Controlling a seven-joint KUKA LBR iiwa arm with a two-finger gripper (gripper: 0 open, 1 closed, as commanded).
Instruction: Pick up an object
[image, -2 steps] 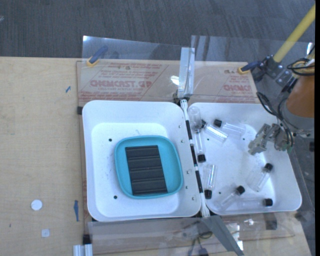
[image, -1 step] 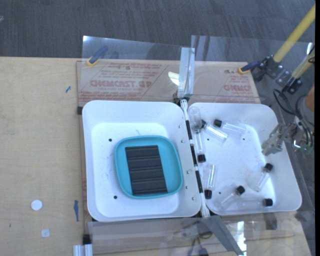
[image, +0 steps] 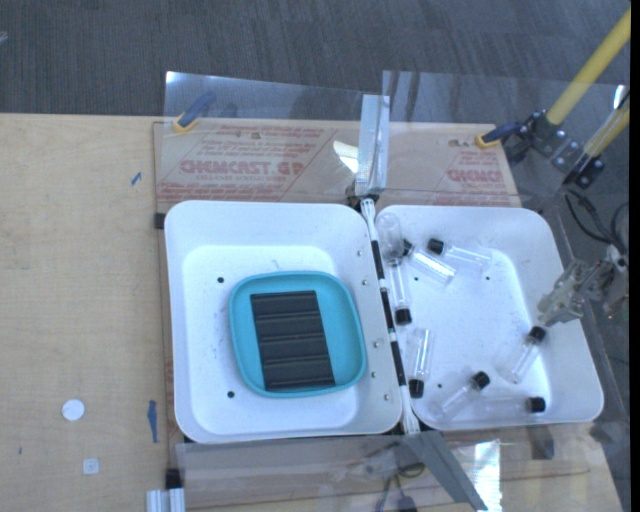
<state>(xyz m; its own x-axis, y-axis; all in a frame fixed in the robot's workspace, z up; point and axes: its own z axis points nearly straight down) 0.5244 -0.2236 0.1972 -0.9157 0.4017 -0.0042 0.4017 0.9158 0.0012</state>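
Several clear vials with black caps lay scattered in the right bin, all to the left of the gripper, which sat low over that bin's right side, near its rim. The gripper appeared as a pale, blurred metallic shape (its outline melted into the clutter behind it), so I could not tell whether it was open or closed, and nothing could be seen held in it.

The nearest vial lay just below and to the left of the gripper, close to its tip, though whether they touched could not be told. Its long axis ran diagonally, with the black cap at the upper end pointing up toward the gripper and the clear body trailing away toward the bin's near edge. A second vial lay farther left and lower, also on a diagonal, its cap at the upper right end. An upright-running vial lay well to the gripper's left, its axis roughly parallel to the bins' shared wall and its cap at the near end. Another one lay along that wall, farther still from the gripper.

Well apart from the gripper, across the divide, the left bin held a teal tray with a dark ribbed insert lying flat in it.
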